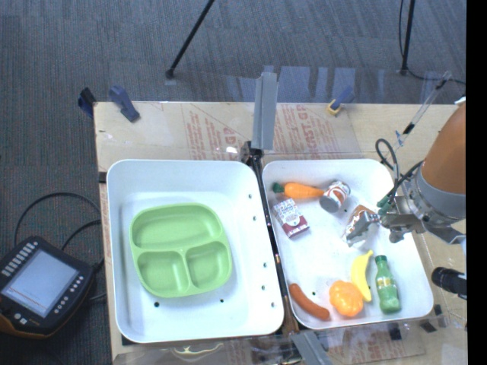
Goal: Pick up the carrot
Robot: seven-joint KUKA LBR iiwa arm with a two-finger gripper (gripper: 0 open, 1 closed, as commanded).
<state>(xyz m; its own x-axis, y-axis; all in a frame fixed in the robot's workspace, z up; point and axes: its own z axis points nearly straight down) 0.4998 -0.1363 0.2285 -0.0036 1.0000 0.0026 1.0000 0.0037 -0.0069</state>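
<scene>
I am hanging my pincer in the right bin, right of centre, short of the carrot.

I cannot tell its state (glare is hiding it). The carrot is lying at the bin's upper left, apart from me, beside a can and carton; banana, bottle, orange pepper and sausage are crowding lower right. The left bin is holding a green tray.

We see a tan bench carrying two shallow white bins side by side, left bin and right bin, touching at the middle; blue clamps grip its far edge.
</scene>
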